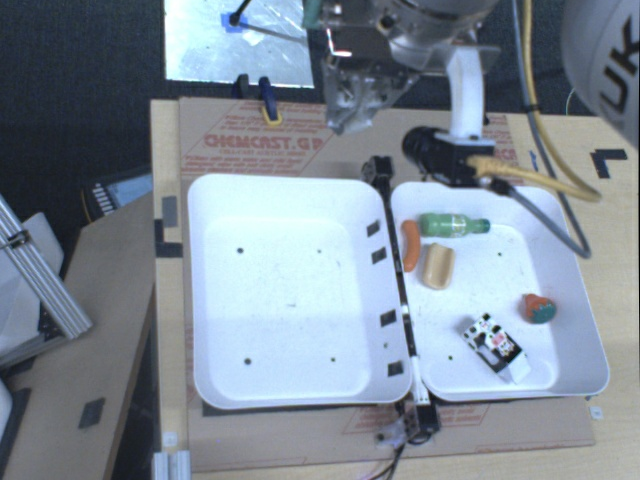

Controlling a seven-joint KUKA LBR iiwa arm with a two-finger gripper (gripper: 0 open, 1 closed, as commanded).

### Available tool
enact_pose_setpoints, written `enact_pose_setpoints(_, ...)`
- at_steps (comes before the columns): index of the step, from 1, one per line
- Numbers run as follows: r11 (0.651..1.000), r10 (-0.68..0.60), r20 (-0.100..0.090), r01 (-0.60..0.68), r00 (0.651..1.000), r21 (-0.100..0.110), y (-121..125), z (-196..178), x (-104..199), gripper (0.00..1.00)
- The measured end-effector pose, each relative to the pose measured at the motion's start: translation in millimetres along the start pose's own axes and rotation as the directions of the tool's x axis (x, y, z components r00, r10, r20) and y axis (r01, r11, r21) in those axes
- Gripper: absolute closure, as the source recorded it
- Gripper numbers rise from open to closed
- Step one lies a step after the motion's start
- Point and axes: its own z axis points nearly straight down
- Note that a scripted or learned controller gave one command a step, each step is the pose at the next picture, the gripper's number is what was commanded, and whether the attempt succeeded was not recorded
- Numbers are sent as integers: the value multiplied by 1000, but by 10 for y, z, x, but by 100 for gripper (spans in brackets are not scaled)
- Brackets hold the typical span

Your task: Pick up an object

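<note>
I am counting two bins on the tabletop. The left bin is sitting bare beside the right bin, which is holding five things: one green bottle, one orange sausage, one tan block, one black-and-white carton and one orange-and-teal toy. The jaws are hanging above the far edge; how they are set, I cannot tell.

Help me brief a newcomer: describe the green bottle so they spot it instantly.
Start at the right bin. Along its far side lies the green bottle, on its side. Neighbours are an orange sausage and a tan block; nothing else there is clear green.
</note>
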Motion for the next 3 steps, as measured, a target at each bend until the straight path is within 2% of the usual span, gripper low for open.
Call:
enact_pose_setpoints(1, 1000, 8, 0, -8, 1000, -1, -505, -10, -649, 100)
enact_pose_setpoints(3, 1000, -4, -3, 4, 1000, -5, -482, -228, -607, 100)
